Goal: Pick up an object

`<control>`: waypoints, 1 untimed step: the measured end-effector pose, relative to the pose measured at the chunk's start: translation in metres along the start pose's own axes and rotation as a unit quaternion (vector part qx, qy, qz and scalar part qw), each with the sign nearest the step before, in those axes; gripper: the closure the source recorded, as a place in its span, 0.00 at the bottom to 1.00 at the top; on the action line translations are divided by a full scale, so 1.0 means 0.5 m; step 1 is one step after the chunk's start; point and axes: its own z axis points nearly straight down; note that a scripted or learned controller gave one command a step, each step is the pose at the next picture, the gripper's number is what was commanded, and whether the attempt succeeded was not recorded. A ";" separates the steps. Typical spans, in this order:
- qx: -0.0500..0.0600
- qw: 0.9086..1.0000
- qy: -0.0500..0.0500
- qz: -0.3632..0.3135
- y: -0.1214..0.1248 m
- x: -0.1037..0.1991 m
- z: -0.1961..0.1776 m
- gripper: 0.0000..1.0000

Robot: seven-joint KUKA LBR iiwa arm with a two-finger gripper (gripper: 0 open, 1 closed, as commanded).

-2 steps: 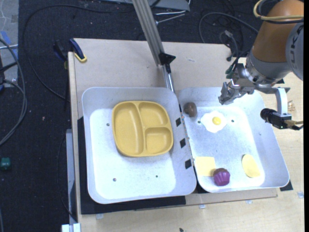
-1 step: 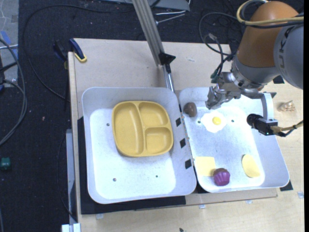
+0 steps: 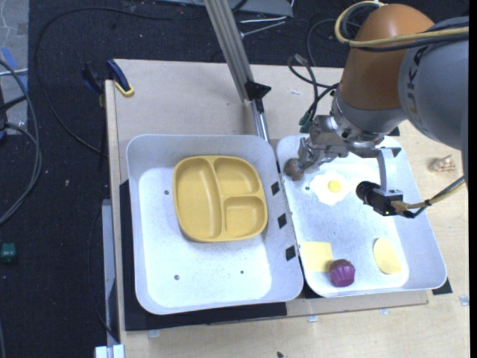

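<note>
In the right bin lie a fried egg [image 3: 331, 189], a yellow square slice [image 3: 315, 256], a purple lump [image 3: 342, 273] and a pale yellow oval [image 3: 387, 256].

Premises: robotics laboratory. Evidence: industrial arm [image 3: 406, 66] over a wooden bench [image 3: 186, 99] bearing two white bins [image 3: 149, 222]; loose black cables [image 3: 52, 73] on dark flooring at nine o'clock; aluminium camera mast [image 3: 227, 39] at twelve.
</note>
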 end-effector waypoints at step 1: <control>0.000 1.000 0.000 0.000 -0.026 0.094 -0.004 1.00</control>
